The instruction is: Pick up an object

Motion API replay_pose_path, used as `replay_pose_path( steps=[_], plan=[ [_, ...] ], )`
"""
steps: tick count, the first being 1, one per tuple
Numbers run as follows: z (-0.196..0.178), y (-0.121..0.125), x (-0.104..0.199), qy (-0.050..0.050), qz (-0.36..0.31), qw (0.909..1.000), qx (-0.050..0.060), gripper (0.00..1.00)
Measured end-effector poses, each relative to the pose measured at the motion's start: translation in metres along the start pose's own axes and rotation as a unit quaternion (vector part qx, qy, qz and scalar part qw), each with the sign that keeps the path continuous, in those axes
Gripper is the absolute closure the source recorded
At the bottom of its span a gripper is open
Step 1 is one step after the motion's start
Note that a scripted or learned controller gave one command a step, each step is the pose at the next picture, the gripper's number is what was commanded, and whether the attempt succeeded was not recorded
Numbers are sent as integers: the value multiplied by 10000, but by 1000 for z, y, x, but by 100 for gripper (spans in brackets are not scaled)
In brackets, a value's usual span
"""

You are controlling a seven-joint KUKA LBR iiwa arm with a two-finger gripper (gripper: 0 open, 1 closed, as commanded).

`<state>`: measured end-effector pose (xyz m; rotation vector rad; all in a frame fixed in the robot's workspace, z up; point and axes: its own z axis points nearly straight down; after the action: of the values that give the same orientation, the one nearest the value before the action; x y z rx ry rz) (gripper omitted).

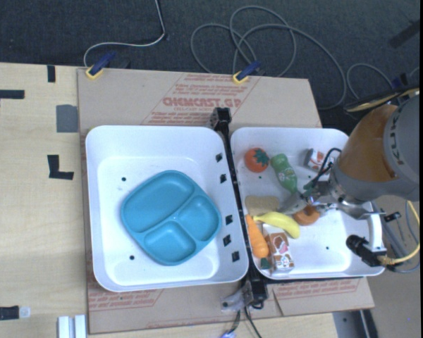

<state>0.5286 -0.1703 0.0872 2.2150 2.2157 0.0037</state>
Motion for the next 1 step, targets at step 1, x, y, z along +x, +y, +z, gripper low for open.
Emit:
replay_pose_path(
  steps=[1],
  plan=[
    [-10,0,-1,-7,1,10000,-2,100]
  ],
)
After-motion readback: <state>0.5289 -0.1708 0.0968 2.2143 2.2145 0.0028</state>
